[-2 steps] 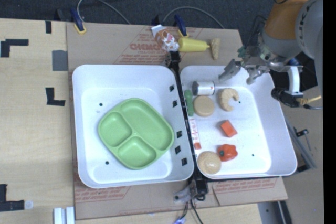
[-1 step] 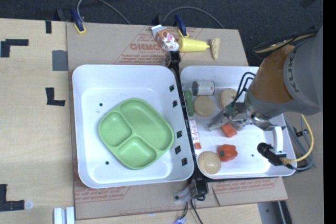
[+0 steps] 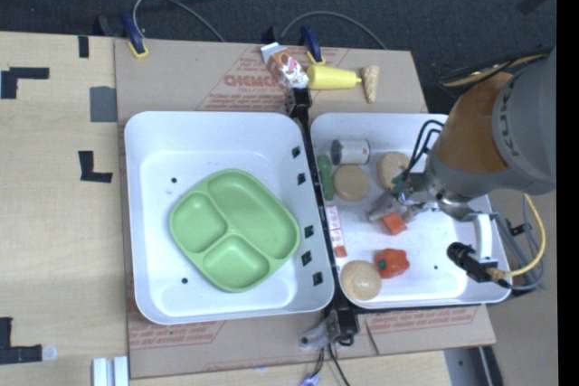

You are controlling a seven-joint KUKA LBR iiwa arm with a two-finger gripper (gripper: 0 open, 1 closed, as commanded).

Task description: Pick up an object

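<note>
The arm [image 3: 493, 136] reaches in over the right bin [image 3: 425, 127], and its gripper [image 3: 395, 205] hangs low near the middle of that bin, right above a small orange block [image 3: 393, 222]. I cannot tell from here how the claw is set; it is a dark blur against the white floor. The block lies just beside the gripper's tip, apart from the red pepper toy [image 3: 392, 262] nearer the bin's front wall. It looks light, stiff and small, probably plastic, so I judge it should lift easily if pinched across its short sides, though its smooth faces might slip. Around it in that bin sit a grey can [image 3: 350, 151] and tan rounds [image 3: 352, 183]. The left bin [image 3: 149, 140] holds a green plate [image 3: 233, 229].
</note>
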